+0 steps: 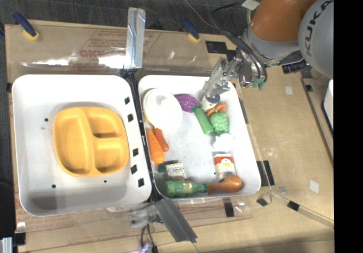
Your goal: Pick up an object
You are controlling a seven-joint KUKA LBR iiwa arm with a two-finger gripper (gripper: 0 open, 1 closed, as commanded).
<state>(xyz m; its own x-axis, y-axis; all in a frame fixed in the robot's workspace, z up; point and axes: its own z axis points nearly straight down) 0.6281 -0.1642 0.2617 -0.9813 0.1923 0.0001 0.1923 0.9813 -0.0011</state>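
My gripper hangs over the far right part of the right bin, reaching in from the arm at the upper right. Its tip is just above a small orange piece and close to a green cylinder and a bumpy green object. A purple object and a white cup lie to its left. I see nothing lifted from the bin.
The right bin also holds orange carrots, a white bottle with a red label, a green bottle, a brown sausage shape and a small box. A yellow divided tray lies in the left bin.
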